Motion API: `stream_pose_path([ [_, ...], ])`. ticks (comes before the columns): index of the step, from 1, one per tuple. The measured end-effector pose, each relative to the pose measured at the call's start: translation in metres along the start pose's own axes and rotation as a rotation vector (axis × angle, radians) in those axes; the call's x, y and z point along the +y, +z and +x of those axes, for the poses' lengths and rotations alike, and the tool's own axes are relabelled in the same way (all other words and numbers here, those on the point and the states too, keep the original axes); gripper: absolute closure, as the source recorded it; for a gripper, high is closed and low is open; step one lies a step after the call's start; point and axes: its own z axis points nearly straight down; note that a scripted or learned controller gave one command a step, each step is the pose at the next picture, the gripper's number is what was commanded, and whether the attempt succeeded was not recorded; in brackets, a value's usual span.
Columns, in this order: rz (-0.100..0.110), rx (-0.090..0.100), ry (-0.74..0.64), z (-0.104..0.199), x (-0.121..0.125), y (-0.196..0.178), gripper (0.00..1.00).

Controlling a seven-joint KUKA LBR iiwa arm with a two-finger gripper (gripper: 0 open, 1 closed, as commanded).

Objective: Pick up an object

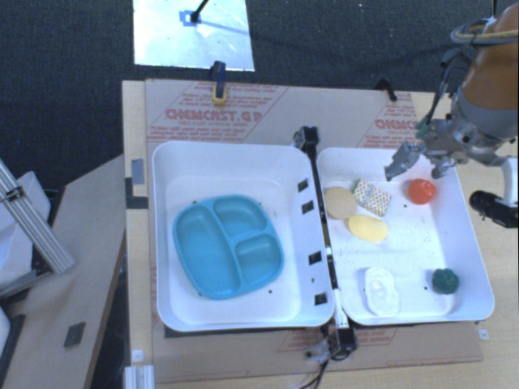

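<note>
The right bin (466, 241) holds a red-orange ball (421, 191), a tan round piece (340, 203), a checkered packet (372, 198), a yellow oval (368, 229), a white lumpy object (381, 290) and a dark green piece (444, 280). My gripper (420, 163) hangs over the bin's back edge, just above the red-orange ball. Its two fingers are spread, one finger (399, 163) to the left and the other to the right, with nothing between them.
The left bin (174, 168) holds a blue divided tray (229, 246). A black clip strip (316, 217) runs between the bins. Cardboard lies under both bins, with a yellow clamp (219, 83) at the back. A metal rail (28, 221) juts in at the left.
</note>
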Motion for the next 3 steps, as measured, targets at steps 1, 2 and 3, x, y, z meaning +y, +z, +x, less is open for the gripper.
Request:
stream_pose_path([
  [1,-0.012,-0.001,-0.002,0.000,0.002,-0.006,0.00],
  [2,-0.008,-0.001,-0.001,0.001,0.010,0.053,0.00],
  [3,-0.007,0.000,0.000,0.005,0.010,0.115,0.00],
])
